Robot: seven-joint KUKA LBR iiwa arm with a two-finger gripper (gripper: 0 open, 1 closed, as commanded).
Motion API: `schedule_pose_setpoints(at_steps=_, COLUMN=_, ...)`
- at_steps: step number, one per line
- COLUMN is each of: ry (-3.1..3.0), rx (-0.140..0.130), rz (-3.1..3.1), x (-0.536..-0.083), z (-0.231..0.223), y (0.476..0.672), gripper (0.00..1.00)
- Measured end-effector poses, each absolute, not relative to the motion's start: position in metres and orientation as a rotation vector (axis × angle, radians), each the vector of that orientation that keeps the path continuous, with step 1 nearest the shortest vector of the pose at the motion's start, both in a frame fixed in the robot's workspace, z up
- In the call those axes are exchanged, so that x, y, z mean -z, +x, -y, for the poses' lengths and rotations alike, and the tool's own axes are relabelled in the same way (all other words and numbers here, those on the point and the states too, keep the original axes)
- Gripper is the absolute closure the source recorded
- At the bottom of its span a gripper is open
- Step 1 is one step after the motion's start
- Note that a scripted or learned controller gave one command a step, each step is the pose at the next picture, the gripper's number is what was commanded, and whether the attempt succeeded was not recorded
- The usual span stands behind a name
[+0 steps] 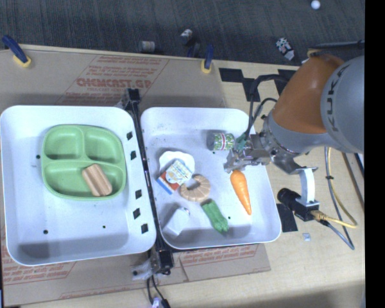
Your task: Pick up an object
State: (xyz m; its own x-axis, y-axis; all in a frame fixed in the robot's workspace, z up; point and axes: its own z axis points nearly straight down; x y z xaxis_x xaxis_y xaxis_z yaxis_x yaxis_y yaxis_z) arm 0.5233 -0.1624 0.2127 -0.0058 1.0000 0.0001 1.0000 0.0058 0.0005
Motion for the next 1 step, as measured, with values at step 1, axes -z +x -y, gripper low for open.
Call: schedule_pose_setpoints(at_steps=1, ry=2.213, rx=-0.002, rz=-2.228, x=-0.2886, z=0.0627, y=0.4774, gripper=1.00)
